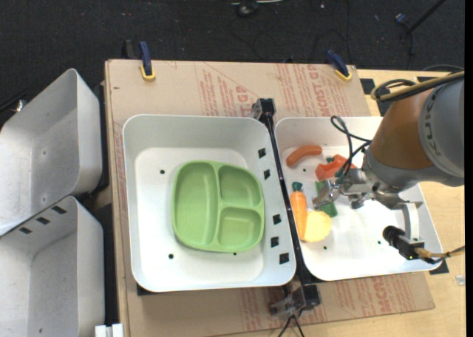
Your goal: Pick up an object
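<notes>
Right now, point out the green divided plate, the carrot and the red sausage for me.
green divided plate [219,205]: camera view, on its central divider.
carrot [298,208]: camera view, middle of its orange body.
red sausage [303,154]: camera view, middle of its length.

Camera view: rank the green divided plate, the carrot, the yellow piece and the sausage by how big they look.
1. green divided plate, by far the largest.
2. carrot and yellow piece: look about alike, one long and thin, one rounder, so no ranking.
3. sausage, slightly smaller, though close.
</notes>
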### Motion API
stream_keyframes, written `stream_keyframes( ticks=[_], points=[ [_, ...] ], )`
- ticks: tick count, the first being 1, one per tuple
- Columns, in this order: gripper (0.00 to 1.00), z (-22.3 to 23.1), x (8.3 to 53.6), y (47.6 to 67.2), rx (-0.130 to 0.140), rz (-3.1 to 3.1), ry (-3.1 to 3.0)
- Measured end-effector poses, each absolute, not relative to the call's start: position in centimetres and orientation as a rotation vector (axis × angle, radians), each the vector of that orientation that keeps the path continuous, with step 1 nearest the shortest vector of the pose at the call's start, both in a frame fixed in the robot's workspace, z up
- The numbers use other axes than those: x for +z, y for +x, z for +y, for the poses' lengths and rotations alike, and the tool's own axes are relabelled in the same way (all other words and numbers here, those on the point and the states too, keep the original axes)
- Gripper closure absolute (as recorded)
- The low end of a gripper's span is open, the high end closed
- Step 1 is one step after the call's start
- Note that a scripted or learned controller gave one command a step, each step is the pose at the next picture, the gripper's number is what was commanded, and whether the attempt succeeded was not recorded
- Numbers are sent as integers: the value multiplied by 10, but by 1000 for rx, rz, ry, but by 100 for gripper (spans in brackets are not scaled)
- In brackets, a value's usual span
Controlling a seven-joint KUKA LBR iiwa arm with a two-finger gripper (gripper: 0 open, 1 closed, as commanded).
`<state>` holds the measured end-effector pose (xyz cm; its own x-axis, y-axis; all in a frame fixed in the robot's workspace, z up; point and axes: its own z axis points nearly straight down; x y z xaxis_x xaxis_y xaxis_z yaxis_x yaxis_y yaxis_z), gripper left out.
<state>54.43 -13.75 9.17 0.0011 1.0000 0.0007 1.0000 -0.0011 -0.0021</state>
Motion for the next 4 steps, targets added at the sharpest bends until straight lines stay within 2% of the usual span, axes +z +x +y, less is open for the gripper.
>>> stream_keyframes(
  ticks=[1,3,4],
  points=[
    [100,-138,102,545,0,-2219,-2224],
    [100,-144,225,554,-5,-2228,-2224],
    [100,-144,245,555,-2,-2226,-2221]
  ],
)
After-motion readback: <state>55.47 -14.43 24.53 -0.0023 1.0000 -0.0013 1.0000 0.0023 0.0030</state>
